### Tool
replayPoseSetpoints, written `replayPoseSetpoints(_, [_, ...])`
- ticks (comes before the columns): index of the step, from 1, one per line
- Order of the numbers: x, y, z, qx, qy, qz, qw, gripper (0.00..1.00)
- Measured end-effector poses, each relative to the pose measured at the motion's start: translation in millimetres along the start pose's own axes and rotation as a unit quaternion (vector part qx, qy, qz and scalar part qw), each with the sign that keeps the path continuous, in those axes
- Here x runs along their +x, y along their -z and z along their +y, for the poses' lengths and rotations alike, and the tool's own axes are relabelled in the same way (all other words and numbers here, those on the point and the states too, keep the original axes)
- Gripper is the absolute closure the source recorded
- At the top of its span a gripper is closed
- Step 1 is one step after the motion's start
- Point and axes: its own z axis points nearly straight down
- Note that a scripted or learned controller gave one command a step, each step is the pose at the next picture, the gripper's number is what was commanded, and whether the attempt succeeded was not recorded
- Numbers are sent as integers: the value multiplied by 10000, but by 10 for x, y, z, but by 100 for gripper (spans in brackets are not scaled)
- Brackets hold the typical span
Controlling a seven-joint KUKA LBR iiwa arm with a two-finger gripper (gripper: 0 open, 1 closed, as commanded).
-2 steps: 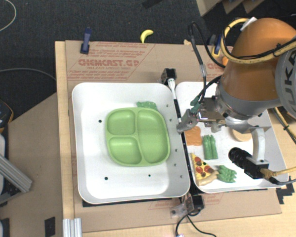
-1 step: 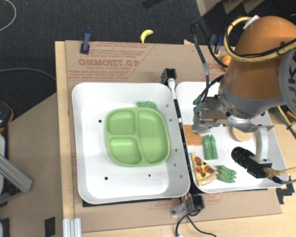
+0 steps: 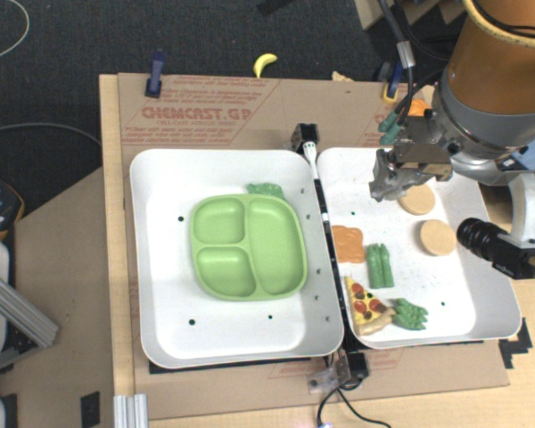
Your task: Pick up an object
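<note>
Bench (image 3: 205,114) space is taken by two white bins: the left bin (image 3: 160,239) carries a green divided plate (image 3: 248,246), the right bin (image 3: 481,319) the toy food. Over the right bin's far end the gripper (image 3: 394,184) is seen hanging just beside a tan round piece (image 3: 419,201); whether its fingers are spread or closed cannot be told. The approach step is judged in hand, nothing yet lifted; a straight descent onto that piece is called for next
</note>
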Motion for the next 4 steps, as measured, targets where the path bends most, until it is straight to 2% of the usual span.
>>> replayPoseSetpoints(1, [-698,-894,-37,113,-53,-19,9999,100])
replayPoseSetpoints(2, [-382,-2006,-67,138,-11,-5,9999,100])
replayPoseSetpoints(3, [-297,-21,1,-28,4,0,10000,100])
replayPoseSetpoints(4, [-86,200,-6,42,0,-9,10000,100])
